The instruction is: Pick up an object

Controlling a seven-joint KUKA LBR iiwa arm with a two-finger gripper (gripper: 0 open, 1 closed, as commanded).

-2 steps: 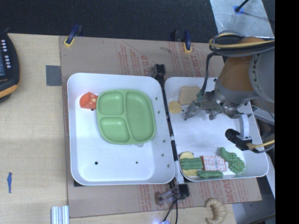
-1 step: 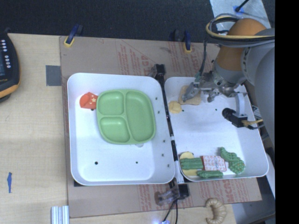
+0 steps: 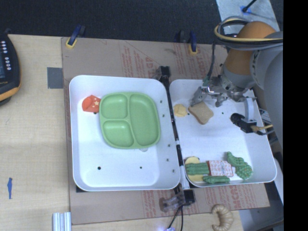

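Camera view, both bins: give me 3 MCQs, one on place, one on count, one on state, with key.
1. Where does the green plate lie?
A. left bin
B. right bin
C. bare bench

2. How many compartments has it?
A. two
B. three
C. five

3. How does the tan slice lie relative to the gripper?
A. pinched and lifted between its fingers
B. flat on the right bin floor, just below it
C. on the plate

Key: 1 A, the left bin rim frames it. 2 B, two small wells and one long. 3 B, the slice rests on white floor beneath the fingertips.
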